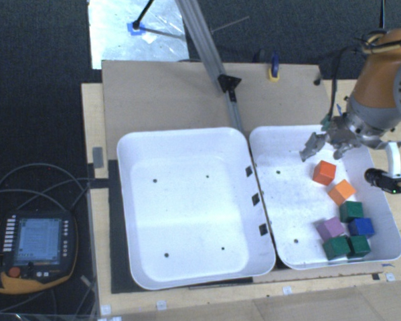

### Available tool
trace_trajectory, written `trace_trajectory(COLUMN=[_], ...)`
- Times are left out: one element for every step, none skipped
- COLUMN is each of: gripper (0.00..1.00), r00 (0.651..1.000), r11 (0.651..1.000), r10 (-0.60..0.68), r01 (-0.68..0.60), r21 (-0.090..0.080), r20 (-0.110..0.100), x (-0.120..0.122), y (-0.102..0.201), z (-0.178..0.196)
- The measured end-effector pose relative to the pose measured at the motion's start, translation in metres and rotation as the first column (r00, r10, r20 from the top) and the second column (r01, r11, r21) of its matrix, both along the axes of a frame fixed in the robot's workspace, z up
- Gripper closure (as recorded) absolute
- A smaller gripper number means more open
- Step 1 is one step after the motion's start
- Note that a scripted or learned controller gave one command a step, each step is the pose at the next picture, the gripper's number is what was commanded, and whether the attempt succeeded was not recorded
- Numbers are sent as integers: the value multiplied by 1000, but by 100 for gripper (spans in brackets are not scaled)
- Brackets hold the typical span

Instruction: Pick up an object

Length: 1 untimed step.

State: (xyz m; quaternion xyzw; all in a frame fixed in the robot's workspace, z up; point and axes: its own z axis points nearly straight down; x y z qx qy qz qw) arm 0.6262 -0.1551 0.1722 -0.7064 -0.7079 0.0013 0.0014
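Worktop: pale wood board on dark carpet, carrying two shallow white bins set side by side, edges touching.

Left bin: the larger of the two by look, bare white floor with a few small dark dots.

Right bin: holds all the blocks, gathered along its right side and near-right corner.

Arm: grey with orange band, reaching in from the right, wrist over the far right part of the right bin.

Gripper: hangs above the bin floor just beyond the blocks. Fingers stand apart, nothing between them.

Teach pendant: lies on the floor left of the worktop, cable looping around it.

Blocks, far to near:
- orange block, nearest the gripper, just below it, apart from it.
- lighter orange block, just beside the first.
- green block, against the right wall.
- purple block, touching its neighbours.
- blue block, beside the purple one.
- two dark green blocks in the near corner.

No block is lifted.
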Motion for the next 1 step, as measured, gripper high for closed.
trace_trajectory(gripper=[0], r00=[1000], r11=[1000], r10=[2], r01=[-2], r21=[0], r20=[1], x=[4], y=[3], z=[-43])
